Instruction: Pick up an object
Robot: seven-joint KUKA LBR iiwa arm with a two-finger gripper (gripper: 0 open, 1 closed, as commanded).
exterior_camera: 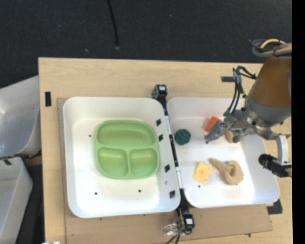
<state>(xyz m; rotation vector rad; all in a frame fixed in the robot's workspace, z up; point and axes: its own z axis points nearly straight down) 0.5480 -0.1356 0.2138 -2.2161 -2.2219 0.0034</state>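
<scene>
Claw (219,131) low in the right bin (264,192), its grip unclear, beside an orange block (212,123); approach step seemingly, next needing a settle over the block before closing.

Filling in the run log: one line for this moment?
gripper: right bin, at orange block | grasp: unclear | green ball, cheese wedge: loose

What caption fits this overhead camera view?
Arm's gripper beside an orange block in the right bin; green tray in the left bin.
</scene>
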